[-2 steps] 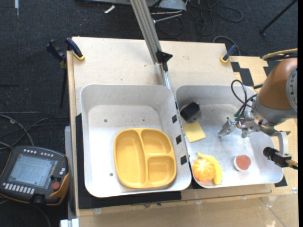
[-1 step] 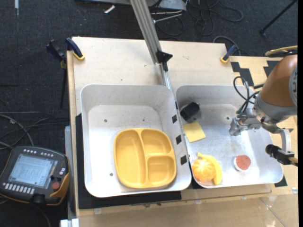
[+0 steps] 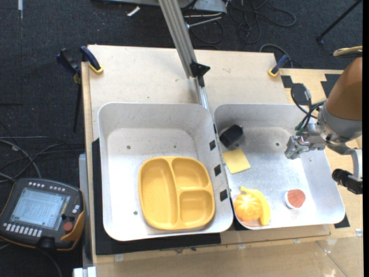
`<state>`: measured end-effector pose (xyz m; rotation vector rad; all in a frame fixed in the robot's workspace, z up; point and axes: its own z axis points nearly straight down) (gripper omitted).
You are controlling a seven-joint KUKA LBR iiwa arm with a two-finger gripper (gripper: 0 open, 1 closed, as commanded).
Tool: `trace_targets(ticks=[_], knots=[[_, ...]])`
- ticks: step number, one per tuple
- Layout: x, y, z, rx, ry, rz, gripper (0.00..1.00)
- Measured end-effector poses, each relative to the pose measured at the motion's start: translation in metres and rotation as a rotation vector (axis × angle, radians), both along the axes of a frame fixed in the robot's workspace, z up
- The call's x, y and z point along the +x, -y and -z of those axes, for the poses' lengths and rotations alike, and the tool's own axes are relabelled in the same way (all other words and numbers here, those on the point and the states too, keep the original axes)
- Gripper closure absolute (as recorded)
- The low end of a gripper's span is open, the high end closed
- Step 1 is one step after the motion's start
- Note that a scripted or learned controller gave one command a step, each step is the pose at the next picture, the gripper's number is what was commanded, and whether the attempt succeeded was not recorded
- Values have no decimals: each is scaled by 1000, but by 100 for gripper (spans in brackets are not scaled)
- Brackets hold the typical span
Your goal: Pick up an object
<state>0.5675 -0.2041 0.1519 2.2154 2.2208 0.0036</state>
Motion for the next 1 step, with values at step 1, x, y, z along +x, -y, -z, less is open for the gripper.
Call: trace_targets(ticks=[1], knots=[[-2, 1, -63, -1, 2, 0, 100]])
